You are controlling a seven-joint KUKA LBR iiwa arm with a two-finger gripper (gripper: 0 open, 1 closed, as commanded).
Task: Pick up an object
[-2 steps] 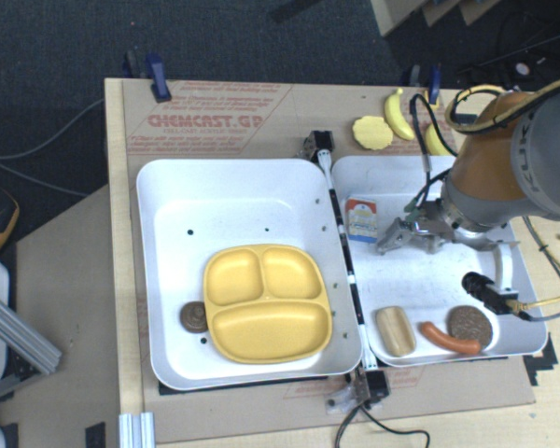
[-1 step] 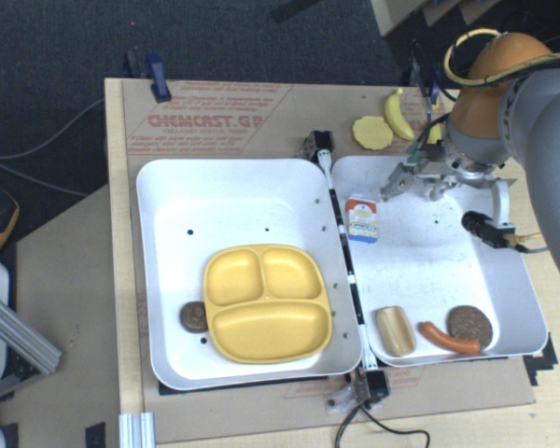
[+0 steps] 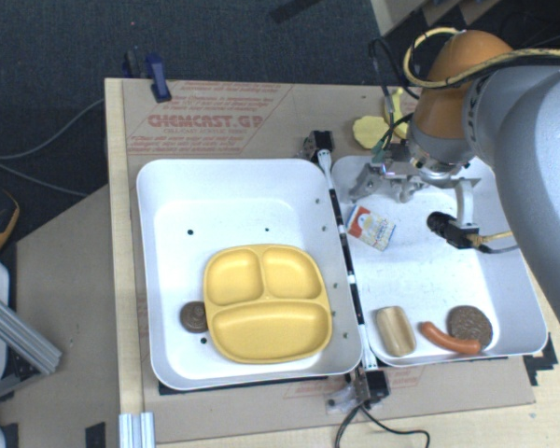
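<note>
Left bin [image 3: 159, 250]: one yellow divided plate [image 3: 265, 301], near half, three compartments. One brown round cookie [image 3: 194, 317] just beside its left edge, on the bin floor. Nothing else in here; well apart from me.

Right bin [image 3: 504, 278]: four things. One small red-and-white packet [image 3: 371, 229] in the far left part, tilted, its long axis running far-left to near-right. Along the near wall, left to right: one tan bread roll [image 3: 395, 330], upright long axis; one orange-red sausage [image 3: 451, 338] lying crosswise; one brown round patty [image 3: 470, 324], touching the sausage's right end.

My gripper [image 3: 399, 177] hangs at the far end of the right bin, under the orange band. The packet lies just near and left of it, closest of all by my judgement. Fingers: cannot tell how far apart, metalwork blurs together. I see nothing held.

Outside, beyond the far wall: one yellow lump [image 3: 369, 131].
</note>
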